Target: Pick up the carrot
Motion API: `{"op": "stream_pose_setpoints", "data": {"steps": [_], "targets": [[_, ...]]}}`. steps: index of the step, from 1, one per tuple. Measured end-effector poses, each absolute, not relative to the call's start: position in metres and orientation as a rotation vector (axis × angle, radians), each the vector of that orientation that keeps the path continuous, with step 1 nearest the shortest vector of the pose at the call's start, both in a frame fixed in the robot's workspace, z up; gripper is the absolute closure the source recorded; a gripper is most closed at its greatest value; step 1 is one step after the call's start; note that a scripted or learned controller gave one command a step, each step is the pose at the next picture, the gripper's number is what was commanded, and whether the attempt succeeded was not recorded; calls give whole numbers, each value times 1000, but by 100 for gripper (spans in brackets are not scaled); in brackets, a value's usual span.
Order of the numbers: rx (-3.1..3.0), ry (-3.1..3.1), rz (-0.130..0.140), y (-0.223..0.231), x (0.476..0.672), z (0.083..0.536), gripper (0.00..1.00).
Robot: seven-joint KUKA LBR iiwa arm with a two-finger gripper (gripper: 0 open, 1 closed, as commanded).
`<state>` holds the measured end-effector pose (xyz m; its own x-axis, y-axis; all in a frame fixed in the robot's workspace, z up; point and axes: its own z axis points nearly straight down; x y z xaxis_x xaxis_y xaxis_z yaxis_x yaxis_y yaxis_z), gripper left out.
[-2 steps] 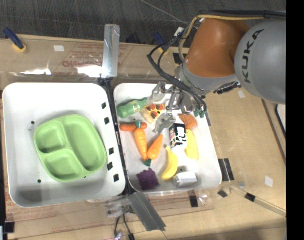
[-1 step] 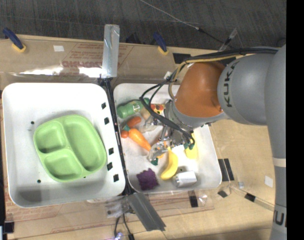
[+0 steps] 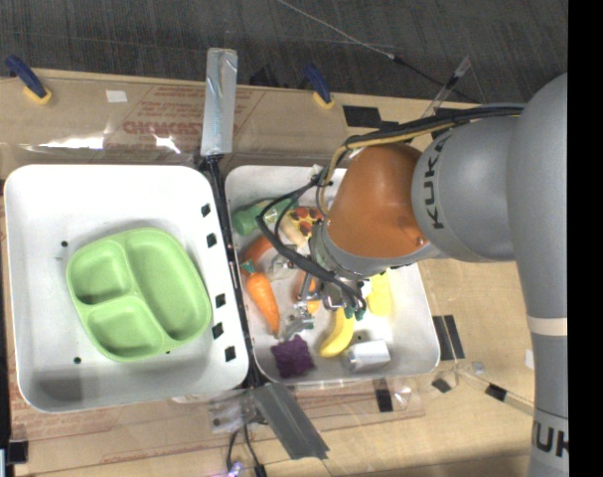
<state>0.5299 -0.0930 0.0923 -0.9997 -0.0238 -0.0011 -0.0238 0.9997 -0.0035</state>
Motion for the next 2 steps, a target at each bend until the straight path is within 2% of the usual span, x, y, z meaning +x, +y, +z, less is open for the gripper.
{"op": "stream_pose_setpoints", "data": {"steps": [1,2], "targets": [[-41,3128,-13,-95,534,107,100],[283,3122,-1,-84,546,195,100]]}}
